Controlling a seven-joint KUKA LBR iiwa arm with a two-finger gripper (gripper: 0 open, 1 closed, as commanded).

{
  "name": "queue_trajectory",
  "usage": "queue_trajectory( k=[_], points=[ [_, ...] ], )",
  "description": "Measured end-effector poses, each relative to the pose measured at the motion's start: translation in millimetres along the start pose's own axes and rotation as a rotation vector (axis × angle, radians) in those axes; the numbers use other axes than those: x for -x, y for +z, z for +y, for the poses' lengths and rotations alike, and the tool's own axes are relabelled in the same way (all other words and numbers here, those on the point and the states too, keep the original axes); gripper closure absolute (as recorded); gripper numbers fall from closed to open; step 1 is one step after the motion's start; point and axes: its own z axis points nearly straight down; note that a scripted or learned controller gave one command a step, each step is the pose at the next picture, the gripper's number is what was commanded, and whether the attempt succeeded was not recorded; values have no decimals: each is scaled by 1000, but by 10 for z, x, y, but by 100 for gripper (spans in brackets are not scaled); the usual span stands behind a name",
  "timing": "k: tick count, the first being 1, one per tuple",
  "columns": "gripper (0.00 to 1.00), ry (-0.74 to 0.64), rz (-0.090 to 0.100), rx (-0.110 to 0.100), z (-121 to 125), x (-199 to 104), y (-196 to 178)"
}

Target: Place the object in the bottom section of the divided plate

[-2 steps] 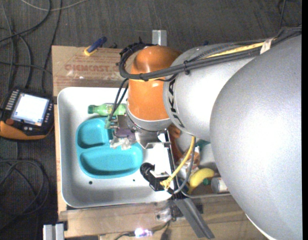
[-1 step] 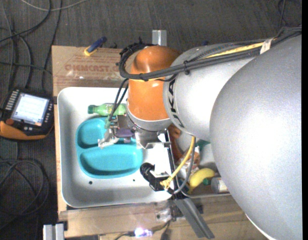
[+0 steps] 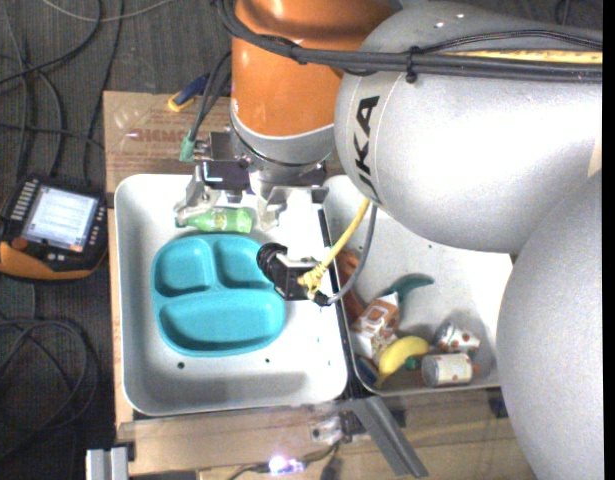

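Jaws (image 3: 230, 200) clamped on green object (image 3: 227, 220) (pale), above turquoise divided plate's (image 3: 219, 293) top edge, left bin (image 3: 137, 268)

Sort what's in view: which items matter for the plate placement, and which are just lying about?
Job:
pincer
green object at the pincer
blue divided plate
left bin

Lying about:
banana
can
teal piece
right bin
pendant

You are looking at a robotics lab or test cell, not a home. Beside the left white bin (image 3: 127, 298) an orange-edged teach pendant (image 3: 49, 226) lies on dark carpet, its screen lit. Loose black cables (image 3: 47, 28) trail over the floor above the pendant. The bins rest on a bare plywood bench (image 3: 137, 128), under the big industrial arm (image 3: 457, 118).
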Motion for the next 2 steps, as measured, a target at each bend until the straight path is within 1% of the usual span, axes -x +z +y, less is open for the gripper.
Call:
queue_trajectory(
  k=[1,2],
  points=[
    [100,-1,-5,-3,1,0,-77],
    [100,194,0,-1,-157,-61,-145]
  ],
)
